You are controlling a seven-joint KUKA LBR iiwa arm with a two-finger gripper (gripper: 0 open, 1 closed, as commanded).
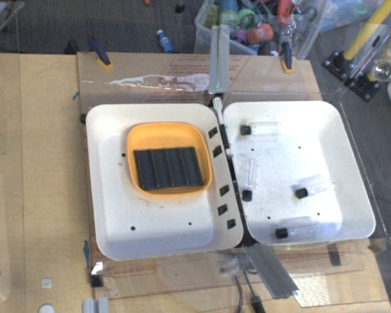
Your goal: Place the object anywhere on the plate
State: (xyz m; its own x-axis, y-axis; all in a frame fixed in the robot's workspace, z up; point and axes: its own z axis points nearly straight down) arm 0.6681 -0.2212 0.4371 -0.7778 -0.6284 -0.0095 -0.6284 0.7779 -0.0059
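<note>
Nearest you, clear black-capped vials (281,233) lie in the right bin (360,197); farther left, the black ribbed block (168,168) rests on the orange plate (166,132). You cannot tell the claw's state.

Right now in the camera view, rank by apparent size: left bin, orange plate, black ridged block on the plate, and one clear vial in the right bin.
1. left bin
2. orange plate
3. black ridged block
4. clear vial, by far the smallest.

Clear tub (260,12) of colourful toys (beyond the bins (352,175))
</note>
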